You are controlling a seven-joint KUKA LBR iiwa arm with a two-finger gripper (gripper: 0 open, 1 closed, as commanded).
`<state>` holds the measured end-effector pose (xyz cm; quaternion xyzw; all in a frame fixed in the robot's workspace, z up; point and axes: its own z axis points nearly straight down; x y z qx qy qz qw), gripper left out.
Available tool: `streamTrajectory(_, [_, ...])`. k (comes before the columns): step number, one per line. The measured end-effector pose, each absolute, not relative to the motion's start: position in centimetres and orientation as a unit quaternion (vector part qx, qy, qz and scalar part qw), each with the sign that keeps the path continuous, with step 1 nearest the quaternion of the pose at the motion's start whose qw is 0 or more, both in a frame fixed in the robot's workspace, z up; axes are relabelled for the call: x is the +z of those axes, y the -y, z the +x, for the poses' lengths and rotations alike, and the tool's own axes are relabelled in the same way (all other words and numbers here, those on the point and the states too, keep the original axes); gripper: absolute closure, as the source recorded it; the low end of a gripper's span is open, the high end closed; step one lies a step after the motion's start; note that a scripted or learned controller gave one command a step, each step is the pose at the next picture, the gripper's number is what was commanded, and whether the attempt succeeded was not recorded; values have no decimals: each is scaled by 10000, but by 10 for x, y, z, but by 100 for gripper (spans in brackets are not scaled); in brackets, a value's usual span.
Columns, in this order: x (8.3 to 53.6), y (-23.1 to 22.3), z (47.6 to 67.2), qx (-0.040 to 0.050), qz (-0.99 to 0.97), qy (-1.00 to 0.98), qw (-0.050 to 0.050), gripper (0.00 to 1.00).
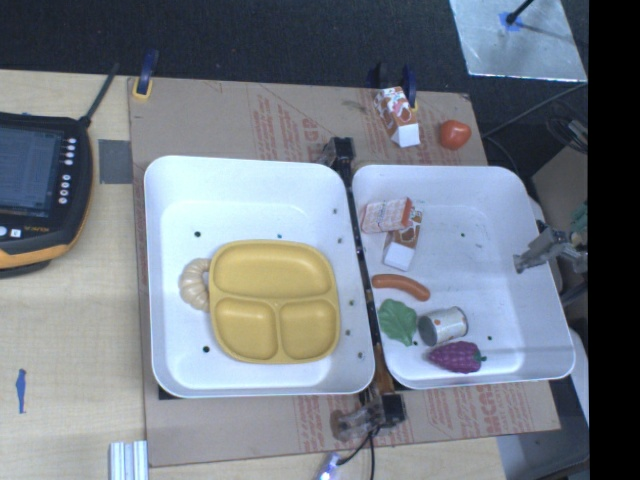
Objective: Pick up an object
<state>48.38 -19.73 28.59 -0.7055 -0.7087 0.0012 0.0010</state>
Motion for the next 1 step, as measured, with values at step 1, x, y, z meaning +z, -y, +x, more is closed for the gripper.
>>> streamTrajectory(1, [192, 135, 530, 21, -7045, 7097, 19, 0])
